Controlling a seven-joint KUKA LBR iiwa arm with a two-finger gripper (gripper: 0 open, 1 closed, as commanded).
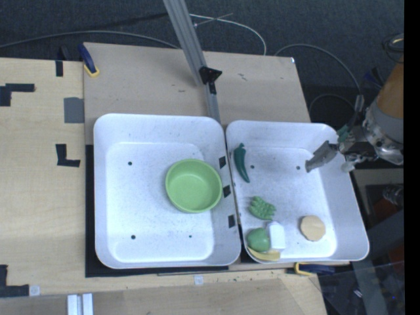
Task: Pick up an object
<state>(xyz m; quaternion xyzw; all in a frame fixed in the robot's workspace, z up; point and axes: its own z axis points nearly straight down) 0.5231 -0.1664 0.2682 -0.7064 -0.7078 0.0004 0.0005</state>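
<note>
The right bin (341, 195) holds several small objects: a dark green chili pepper (241, 162) near its left wall, a light green ridged piece (262, 207), a green ball (258, 239), a white block (276, 235), a yellow piece (265, 255) at the front rim and a tan round piece (313, 228). My gripper (326, 168) hangs over the bin's right side, above and behind the tan piece. It stands open with nothing between its fingers.
A green bowl (193, 186) sits in the left bin (118, 176), near the wall shared with the right bin. A grey pole (187, 35) slants down to the back edge between the bins. Cables lie behind the bench.
</note>
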